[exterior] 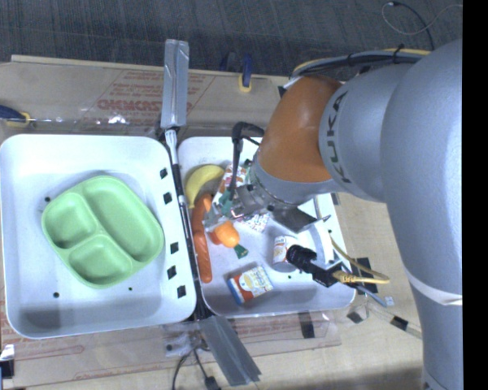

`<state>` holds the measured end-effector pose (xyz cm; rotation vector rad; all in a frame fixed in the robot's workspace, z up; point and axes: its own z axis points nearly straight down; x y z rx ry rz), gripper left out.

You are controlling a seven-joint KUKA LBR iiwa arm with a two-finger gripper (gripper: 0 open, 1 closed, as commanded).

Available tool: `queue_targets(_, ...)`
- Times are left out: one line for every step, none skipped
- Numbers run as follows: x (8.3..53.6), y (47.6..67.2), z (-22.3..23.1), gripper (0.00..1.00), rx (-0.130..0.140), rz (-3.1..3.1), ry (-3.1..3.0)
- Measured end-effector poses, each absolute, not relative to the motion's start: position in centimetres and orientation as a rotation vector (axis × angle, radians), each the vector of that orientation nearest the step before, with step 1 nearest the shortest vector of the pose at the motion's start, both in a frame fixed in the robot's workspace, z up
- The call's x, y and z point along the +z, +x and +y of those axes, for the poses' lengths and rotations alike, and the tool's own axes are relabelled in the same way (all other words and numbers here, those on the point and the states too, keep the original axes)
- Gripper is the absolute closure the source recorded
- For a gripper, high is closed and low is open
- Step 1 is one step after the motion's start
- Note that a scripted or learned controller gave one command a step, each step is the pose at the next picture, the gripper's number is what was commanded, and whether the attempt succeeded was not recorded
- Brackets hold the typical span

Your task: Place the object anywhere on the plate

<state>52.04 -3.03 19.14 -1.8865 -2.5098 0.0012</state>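
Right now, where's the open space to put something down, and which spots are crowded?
The green plate offers three bare compartments. Around it the left bin has bare floor along its walls. The right bin is crowded: banana, carrot, orange and small carton cluster beneath the gripper. A thin bare strip runs between orange and carton.

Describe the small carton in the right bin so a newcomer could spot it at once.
Start at the right bin, the one the arm reaches over. Go to its near edge, toward the bottom of the view. There lies the small carton, flat and boxy with an orange-and-white printed face, unlike the rounded banana and the long carrot along the left wall.
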Motion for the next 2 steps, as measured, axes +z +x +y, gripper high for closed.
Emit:
queue_targets(19.10,53.67,3.90,1.00,0.004,-2.498,-1.902)
queue_targets(19.10,53.67,3.88,0.00,0.004,-2.498,-1.902)
